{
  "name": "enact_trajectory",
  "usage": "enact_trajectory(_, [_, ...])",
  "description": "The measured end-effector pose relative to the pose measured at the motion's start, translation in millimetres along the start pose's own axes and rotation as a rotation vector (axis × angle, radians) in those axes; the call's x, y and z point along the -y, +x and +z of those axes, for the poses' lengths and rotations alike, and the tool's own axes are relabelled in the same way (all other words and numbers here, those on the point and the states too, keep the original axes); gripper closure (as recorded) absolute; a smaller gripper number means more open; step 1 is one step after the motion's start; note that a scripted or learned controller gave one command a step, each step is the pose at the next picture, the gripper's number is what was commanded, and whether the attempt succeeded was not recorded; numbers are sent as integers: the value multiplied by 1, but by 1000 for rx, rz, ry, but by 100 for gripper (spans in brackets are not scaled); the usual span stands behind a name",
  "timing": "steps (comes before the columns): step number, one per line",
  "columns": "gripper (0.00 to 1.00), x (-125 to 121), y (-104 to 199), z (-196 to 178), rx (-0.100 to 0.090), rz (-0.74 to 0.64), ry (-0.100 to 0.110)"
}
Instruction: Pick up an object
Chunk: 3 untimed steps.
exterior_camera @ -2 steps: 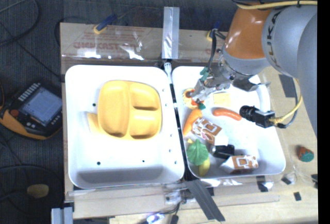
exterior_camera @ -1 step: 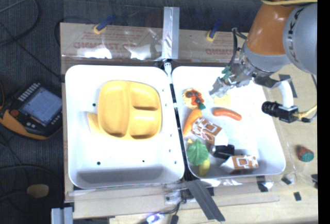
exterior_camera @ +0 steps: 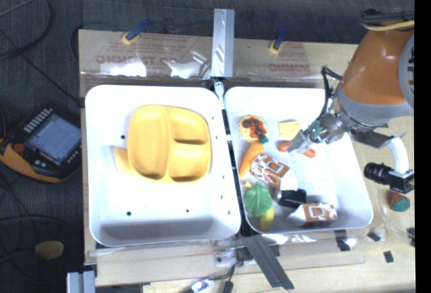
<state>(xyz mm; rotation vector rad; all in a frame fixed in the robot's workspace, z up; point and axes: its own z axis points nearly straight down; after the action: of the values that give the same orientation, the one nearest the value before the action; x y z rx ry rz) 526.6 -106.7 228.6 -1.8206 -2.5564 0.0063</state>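
My gripper (exterior_camera: 300,144) hangs over the right bin (exterior_camera: 350,170), its tip low above a small red-orange piece (exterior_camera: 293,147). Just behind it lies a pale yellow block (exterior_camera: 289,128). To the left are a round pizza-like toy (exterior_camera: 252,126) and an orange carrot (exterior_camera: 250,155). A brown-and-white patterned box (exterior_camera: 270,170) sits in the middle of the bin. Toward the front lie a green leafy toy (exterior_camera: 257,199), a yellow piece (exterior_camera: 267,219), a black cylinder (exterior_camera: 291,198) and a second brown box (exterior_camera: 319,213).
The left bin (exterior_camera: 108,204) holds a yellow divided tray (exterior_camera: 168,142). A metal divider (exterior_camera: 223,42) stands between the bins at the back. A handheld controller (exterior_camera: 44,143) lies off the bench to the left.
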Motion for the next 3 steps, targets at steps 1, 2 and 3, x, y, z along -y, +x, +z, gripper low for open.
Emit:
enact_trajectory(1, [100, -8, 14, -57, 2, -155, -2])
enact_trajectory(2, [100, -111, 3, 35, -1, 28, 0])
enact_trajectory(3, [100, 3, 9, -30, 1, -111, 0])
